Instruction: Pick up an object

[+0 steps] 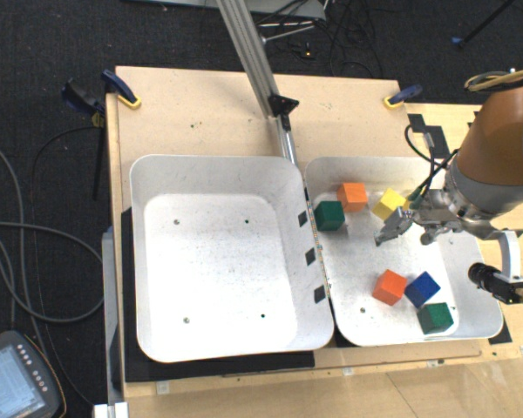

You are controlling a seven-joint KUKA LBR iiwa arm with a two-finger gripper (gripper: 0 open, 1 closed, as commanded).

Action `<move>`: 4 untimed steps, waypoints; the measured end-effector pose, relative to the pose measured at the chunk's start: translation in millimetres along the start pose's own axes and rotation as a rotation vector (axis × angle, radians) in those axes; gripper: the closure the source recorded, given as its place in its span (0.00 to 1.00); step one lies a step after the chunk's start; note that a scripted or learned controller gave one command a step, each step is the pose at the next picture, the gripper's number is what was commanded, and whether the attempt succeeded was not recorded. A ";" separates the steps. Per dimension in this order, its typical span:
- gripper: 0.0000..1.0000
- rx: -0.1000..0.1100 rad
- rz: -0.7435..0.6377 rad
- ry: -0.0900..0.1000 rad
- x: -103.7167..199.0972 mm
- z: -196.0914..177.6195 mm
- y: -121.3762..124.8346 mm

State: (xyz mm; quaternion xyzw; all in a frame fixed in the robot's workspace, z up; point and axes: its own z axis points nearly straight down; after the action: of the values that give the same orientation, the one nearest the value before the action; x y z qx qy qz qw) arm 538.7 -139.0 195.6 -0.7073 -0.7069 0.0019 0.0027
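The right bin (357, 165) holds several blocks. An orange block (352, 196), a yellow block (388, 204) and a green block (329, 215) lie near its far side. A red-orange block (389, 286), a blue block (422, 287) and a dark green block (435, 318) cluster near its front right corner. My gripper (410, 232) hangs over the middle of this bin, just right of and below the yellow block. It is open, with nothing between its fingers.
The left bin (209, 259) sits beside the right one, sharing a middle rim. A metal pole (248, 46) slants in from the top to the bins' far junction. Clamps (122, 90) grip the bench's far corners.
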 end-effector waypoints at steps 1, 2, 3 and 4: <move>0.00 -0.002 0.000 0.000 -1.7 44.1 2.7; 0.00 -0.001 0.000 0.000 -1.0 97.9 1.8; 1.00 -0.007 0.001 -0.001 -1.6 84.5 3.4; 1.00 -0.014 -0.004 -0.003 -0.6 20.9 5.7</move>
State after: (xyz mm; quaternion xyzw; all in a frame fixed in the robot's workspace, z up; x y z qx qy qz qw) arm 544.3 -139.6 174.7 -0.7060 -0.7082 -0.0018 -0.0033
